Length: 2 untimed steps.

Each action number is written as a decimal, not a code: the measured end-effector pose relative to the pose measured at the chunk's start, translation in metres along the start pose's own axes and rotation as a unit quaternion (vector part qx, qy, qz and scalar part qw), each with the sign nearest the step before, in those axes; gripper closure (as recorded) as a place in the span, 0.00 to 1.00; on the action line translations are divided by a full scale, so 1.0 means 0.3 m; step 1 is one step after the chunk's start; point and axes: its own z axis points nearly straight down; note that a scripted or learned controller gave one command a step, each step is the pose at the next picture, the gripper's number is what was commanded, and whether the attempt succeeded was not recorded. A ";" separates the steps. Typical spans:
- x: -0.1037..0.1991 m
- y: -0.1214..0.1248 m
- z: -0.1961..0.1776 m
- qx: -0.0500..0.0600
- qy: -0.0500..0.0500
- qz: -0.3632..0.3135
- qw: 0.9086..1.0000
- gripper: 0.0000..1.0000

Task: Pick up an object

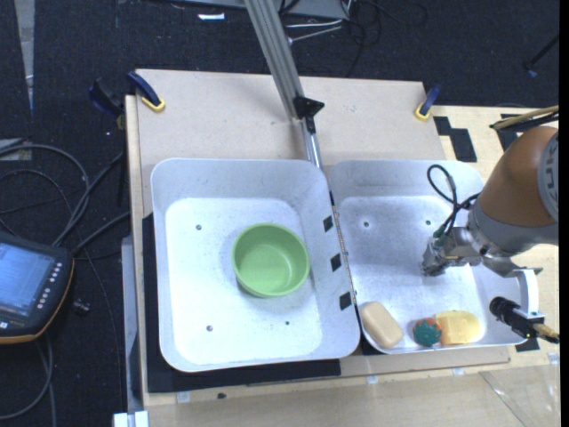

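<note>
Right bin (391, 216): gripper (433, 263) hanging low over bare floor, finger state impossible to tell. Tan block (381, 324), teal ball (428, 332) and yellow piece (460, 326) lying along the near wall (crowded). Risk: closing on nothing, or nudging neighbours.

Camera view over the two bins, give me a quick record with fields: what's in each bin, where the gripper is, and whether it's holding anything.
left bin: one green bowl, upright, near the middle
right bin: tan block, teal ball and yellow object, lined along the near edge
gripper: low over the right bin's floor, right of centre, apart from all three objects
held: nothing seen between the fingers
finger state: too small to tell
arm: reaches in from the right
</note>
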 end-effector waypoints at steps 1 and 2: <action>-0.005 0.004 -0.138 0.000 0.000 0.000 1.000 1.00; -0.033 -0.004 -0.294 -0.001 0.000 0.000 1.000 1.00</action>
